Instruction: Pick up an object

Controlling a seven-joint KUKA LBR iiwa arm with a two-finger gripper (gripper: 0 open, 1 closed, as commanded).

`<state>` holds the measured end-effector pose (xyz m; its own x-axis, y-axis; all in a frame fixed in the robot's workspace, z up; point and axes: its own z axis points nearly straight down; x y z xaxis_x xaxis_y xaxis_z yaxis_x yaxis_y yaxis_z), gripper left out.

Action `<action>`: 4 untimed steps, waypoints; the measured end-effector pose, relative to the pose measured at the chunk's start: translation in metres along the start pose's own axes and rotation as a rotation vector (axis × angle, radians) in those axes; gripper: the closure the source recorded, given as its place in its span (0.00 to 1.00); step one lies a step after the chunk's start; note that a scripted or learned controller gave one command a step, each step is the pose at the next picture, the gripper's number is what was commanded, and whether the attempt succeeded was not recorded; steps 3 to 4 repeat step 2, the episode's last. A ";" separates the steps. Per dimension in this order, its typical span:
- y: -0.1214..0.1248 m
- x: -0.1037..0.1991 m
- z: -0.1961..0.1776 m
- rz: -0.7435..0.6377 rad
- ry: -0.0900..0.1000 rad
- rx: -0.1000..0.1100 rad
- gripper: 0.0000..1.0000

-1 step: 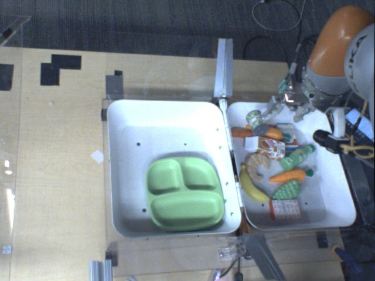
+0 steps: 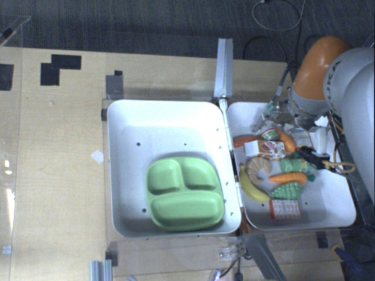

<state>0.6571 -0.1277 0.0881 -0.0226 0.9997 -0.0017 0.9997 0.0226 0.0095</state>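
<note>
Green tray (image 2: 185, 193) lies in left bin (image 2: 126, 157).

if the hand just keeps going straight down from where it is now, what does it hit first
Probably the toy food pile at the back of the right bin, likely the packet with the red label just below the hand; depth is hard to judge from this slant.

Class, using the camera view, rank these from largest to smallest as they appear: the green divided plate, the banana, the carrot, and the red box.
1. Green divided plate, by far the largest.
2. Banana.
3. Carrot and red box look about alike; too close to rank.
</note>
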 end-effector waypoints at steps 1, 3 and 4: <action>0.004 0.001 -0.017 -0.003 -0.001 -0.012 1.00; 0.016 0.057 -0.152 -0.046 0.001 0.001 1.00; 0.016 0.057 -0.152 -0.046 0.001 0.001 1.00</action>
